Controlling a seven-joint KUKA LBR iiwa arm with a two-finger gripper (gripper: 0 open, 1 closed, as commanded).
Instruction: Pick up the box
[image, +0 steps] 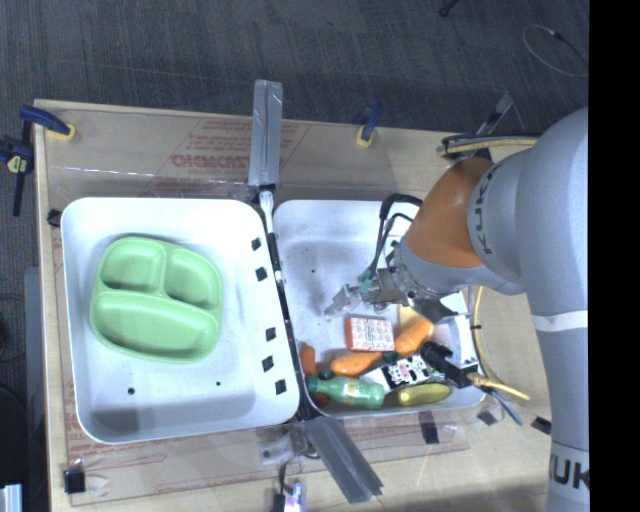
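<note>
Hovering my hand (352, 294) low over right bin (300, 225), just above small red-and-white box (369, 331); fingers look spread, nothing between them. Box lies flat on bin floor among clutter: carrot (356, 364) beside it, green bottle (348, 391) below, black-and-white card (404, 372) to right. Green divided tray (158, 297) in left bin. I judge grasp not yet made; descent, closing and lift remain

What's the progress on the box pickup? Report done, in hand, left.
Done: the arm has reached into the right bin, with the gripper low over the pile. In hand: nothing seen between its fingers; the box lies flat just below the gripper, beside the carrots. Left: grasp the box and lift it. The left bin holds a green tray.
</note>
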